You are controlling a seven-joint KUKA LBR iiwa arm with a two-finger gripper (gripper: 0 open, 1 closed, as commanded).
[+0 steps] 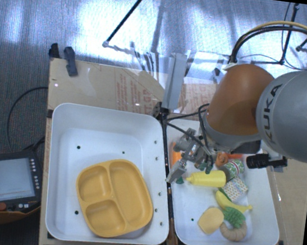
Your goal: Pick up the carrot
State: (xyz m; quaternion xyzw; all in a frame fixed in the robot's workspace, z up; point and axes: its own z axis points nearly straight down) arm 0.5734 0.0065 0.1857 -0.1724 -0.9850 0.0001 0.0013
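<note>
The carrot [176, 157] shows as a small orange piece at the left wall of the right bin [268, 211], partly hidden by the gripper. My gripper [181, 159] hangs low over that spot, right at the carrot, reaching in from the grey arm [291, 113] at the upper right. The wrist covers the bin's far part. Whether the carrot is held cannot be made out.
Just right of the gripper lie a yellow squeeze bottle [208, 179], a can [232, 168], a patterned box [236, 188], a banana [228, 202], a green toy [235, 216] and several other toy foods. The left bin [72, 136] holds a yellow divided plate [113, 197].
</note>
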